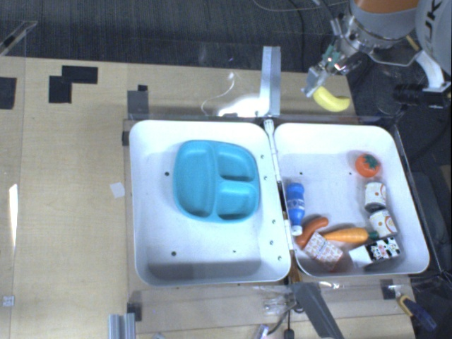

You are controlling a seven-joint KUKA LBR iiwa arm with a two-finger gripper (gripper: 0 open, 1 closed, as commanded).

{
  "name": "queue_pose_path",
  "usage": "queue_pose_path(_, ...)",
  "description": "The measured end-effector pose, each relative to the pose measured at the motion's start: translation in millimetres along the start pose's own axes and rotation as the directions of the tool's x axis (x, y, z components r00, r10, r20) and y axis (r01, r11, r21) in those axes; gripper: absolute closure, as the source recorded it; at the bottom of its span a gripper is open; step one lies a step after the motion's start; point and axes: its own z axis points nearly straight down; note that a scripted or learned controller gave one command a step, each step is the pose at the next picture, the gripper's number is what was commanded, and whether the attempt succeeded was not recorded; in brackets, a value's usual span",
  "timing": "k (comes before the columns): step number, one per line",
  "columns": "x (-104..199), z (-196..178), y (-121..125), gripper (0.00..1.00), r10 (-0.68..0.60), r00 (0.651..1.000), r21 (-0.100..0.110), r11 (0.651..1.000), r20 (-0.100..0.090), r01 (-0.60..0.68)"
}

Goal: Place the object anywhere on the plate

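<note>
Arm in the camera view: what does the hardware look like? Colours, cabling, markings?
The arm has an orange band above a grey wrist section, with part of a white link beside it bearing dark lettering, cut off by the frame. The gripper is small, metallic silver-grey, with bits of coloured wiring at its base. Thin dark cables loop behind it.

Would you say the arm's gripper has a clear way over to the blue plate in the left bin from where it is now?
Probably yes. The gripper, with a banana at its fingertips, is above the right bin's far edge. The blue plate lies uncovered in the left bin; the upright post stands between them.
</note>
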Motion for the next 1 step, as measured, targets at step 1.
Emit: queue_pose_path(1, 30.2, 68.6, 20.4, 1.0, -0.452, 0.892, 0.0, 0.892, -0.003, 0.452)
